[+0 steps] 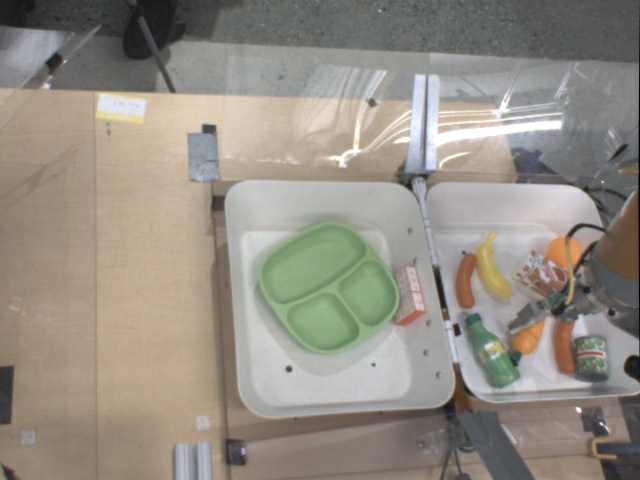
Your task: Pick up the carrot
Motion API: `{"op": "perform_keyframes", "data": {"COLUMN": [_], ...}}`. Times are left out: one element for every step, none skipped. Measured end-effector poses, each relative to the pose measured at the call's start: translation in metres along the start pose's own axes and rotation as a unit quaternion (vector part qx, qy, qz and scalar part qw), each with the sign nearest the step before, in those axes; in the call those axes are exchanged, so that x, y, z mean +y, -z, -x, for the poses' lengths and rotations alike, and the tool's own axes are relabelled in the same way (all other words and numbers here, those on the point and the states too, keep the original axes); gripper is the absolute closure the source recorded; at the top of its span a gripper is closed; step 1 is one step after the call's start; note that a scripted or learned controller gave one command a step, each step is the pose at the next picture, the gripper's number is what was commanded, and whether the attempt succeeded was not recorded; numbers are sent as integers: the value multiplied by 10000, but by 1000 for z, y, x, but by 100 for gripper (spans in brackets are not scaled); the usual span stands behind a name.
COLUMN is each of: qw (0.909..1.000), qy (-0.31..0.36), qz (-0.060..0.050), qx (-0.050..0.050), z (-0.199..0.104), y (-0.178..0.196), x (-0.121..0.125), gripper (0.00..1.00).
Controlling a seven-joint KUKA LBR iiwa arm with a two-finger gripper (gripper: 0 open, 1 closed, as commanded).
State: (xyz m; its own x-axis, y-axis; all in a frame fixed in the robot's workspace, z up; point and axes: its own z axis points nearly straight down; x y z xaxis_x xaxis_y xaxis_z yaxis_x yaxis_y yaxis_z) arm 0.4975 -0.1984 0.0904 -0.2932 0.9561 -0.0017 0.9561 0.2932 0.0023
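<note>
The carrot [529,337] is a short orange piece lying in the right bin [520,208], near its front, between a green bottle [491,349] and a red sausage [565,346]. My gripper [532,315] reaches in from the right and sits low over the carrot's upper end, touching or nearly touching it. The grey arm [612,280] behind it covers part of the bin's right side. The carrot still rests on the bin floor.
The right bin also holds a banana [491,267], a second red sausage [465,280], a snack bag [541,271], an orange fruit [561,252] and a green can [591,358]. The left bin [250,368] holds a green divided plate [328,286] and a small red-and-white box [410,294].
</note>
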Motion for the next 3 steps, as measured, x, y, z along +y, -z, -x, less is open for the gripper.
{"op": "perform_keyframes", "data": {"qw": [10000, 9956, 9900], "qy": [-14, -941, -1409], "qz": [39, 12, 15], "qx": [-18, -5, 2], "z": [2, -36, -107], "y": [13, 61, 101], "x": [2, 57, 92], "gripper": [100, 100, 100]}}
